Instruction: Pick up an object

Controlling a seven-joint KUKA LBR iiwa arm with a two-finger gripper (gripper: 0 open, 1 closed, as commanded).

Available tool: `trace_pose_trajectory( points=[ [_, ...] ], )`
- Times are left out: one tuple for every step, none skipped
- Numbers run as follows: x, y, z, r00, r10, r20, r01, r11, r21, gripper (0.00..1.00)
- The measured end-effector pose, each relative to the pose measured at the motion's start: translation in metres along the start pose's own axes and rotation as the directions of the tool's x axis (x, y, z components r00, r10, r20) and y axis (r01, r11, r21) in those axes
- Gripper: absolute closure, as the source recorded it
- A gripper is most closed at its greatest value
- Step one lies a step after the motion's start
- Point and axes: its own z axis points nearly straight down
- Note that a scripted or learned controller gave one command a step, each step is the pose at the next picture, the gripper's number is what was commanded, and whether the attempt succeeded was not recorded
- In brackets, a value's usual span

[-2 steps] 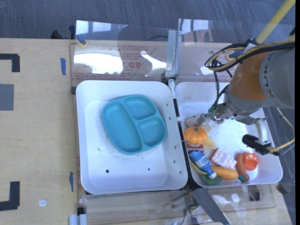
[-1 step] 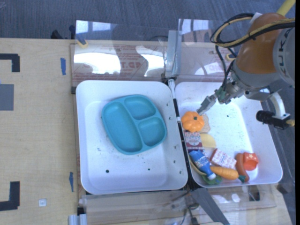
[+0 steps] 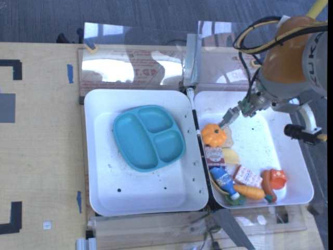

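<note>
The right bin (image 3: 291, 155) holds a pile of toy items along its left and front sides. An orange pumpkin (image 3: 214, 135) lies at the top of the pile. Below it sit a small red-and-white packet (image 3: 214, 154), a yellow wedge (image 3: 231, 157), a blue bottle (image 3: 224, 180), a red-and-white box (image 3: 247, 176), a carrot (image 3: 250, 192) and a red-orange toy (image 3: 274, 179). My gripper (image 3: 227, 118) hangs just above and right of the pumpkin, pointing down-left at it. Nothing shows between its tips.
The left bin (image 3: 104, 186) carries a blue three-compartment plate (image 3: 149, 137). A metal divider (image 3: 199, 139) separates the bins. Clear plastic walls stand behind both bins. The arm's orange wrist (image 3: 289, 56) and black cables loom over the right bin's back corner.
</note>
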Motion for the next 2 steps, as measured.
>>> trace_pose_trajectory(
  points=[
    [0.000,0.000,0.000,1.000,0.000,0.000,0.000,1.000,0.000,0.00],
    [-0.015,-0.011,0.065,1.000,0.005,0.014,-0.005,1.000,-0.020,0.00]
  ],
)
